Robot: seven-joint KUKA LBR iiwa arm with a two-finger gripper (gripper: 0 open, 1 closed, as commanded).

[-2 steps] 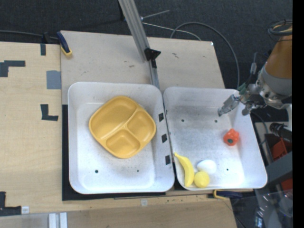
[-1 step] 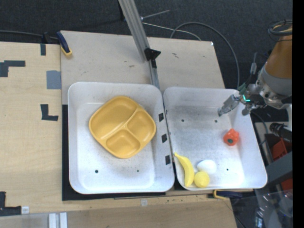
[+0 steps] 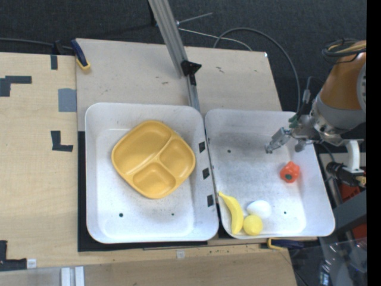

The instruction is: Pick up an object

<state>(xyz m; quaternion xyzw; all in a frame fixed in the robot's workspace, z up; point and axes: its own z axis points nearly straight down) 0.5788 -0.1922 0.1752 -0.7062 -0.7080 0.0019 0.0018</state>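
Observation:
In the right bin lie a small orange-red object near the right wall, a banana at the front left, a white egg-shaped object and a yellow lemon-like ball beside it. My gripper hangs over the right bin's upper right part, above and slightly left of the orange-red object. Its two fingers are spread apart with nothing between them. A yellow divided plate sits in the left bin.
A slanted metal rail runs from the top of the view down to the gap between the bins. Cables loop over the bench behind the right bin. The arm's orange band stands at the right edge.

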